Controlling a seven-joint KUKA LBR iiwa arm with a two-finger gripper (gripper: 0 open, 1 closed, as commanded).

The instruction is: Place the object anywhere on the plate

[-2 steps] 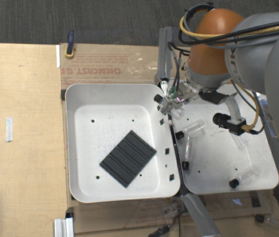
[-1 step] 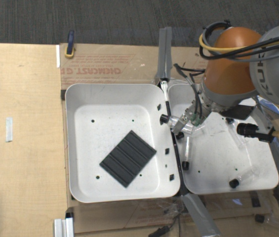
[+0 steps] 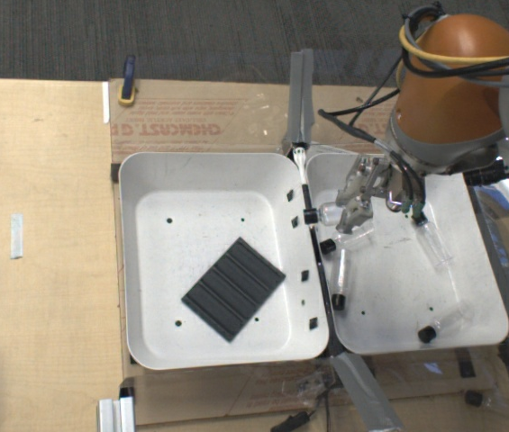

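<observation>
The plate [image 3: 234, 288] is a dark ribbed rectangle lying at a slant on the floor of the left bin [image 3: 146, 241]. My gripper [image 3: 355, 212] hangs low over the upper left part of the right bin [image 3: 470, 304], under the orange band of the arm [image 3: 457, 61]. Just below the gripper, a thin pale stick with black ends [image 3: 338, 275] lies along the right bin's left wall. A clear tube-like piece [image 3: 436, 246] lies to the gripper's right, and a small black piece [image 3: 427, 334] rests near the bin's front edge.
A metal divider [image 3: 301, 106] runs between the bins, with black clips along the left bin's right wall. Cables loop off the arm above the right bin. A blue clamp [image 3: 128, 79] sits on the cardboard behind the left bin.
</observation>
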